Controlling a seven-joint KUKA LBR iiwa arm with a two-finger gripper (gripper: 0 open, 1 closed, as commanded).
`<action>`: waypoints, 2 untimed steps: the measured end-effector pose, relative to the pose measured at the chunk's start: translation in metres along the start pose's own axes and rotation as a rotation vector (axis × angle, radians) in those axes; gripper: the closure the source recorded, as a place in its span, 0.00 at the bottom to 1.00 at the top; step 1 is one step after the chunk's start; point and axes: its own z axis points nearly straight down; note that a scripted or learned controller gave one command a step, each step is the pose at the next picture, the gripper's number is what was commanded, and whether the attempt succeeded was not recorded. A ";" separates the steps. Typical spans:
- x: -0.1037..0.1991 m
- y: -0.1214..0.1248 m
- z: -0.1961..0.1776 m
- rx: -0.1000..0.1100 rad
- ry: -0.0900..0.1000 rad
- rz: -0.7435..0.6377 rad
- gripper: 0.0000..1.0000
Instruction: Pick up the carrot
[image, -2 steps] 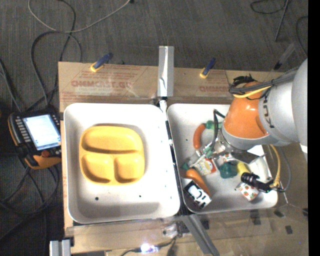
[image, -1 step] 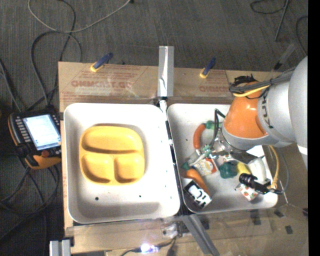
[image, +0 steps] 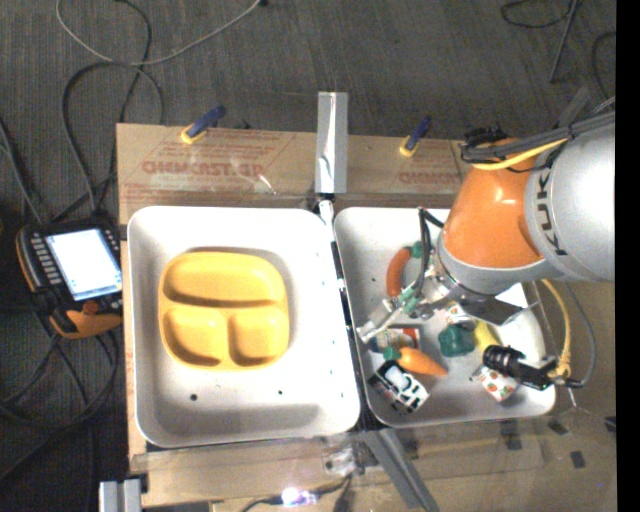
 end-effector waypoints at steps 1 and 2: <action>-0.030 -0.045 0.000 0.001 -0.001 -0.090 0.00; -0.042 -0.039 0.068 -0.027 -0.016 -0.233 0.00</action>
